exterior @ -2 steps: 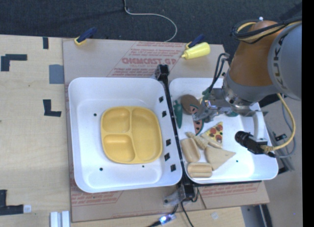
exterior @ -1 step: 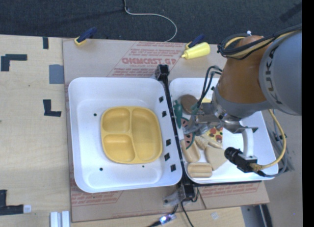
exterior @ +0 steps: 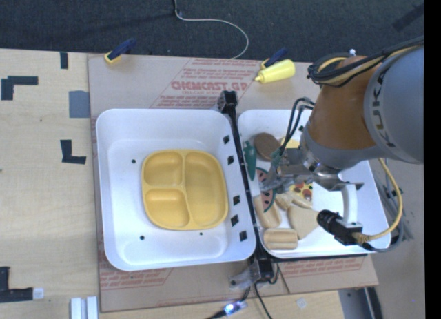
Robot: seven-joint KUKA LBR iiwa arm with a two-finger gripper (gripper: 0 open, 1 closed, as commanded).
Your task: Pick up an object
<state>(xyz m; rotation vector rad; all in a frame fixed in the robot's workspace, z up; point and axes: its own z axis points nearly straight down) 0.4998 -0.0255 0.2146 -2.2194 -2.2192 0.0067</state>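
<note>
Cardboard sheet [exterior: 200,85] under bins, dark carpet [exterior: 89,7] beyond

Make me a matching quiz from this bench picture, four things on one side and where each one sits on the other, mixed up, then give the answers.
Things:
1. yellow divided plate
2. yellow clamp
3. gripper
4. tan wooden block

Places:
A. on the cardboard beyond the bins
B. near front edge of the right bin
C. in the left bin
D. over the pile of small objects in the right bin

Pairs: 1-C, 2-A, 3-D, 4-B
</note>
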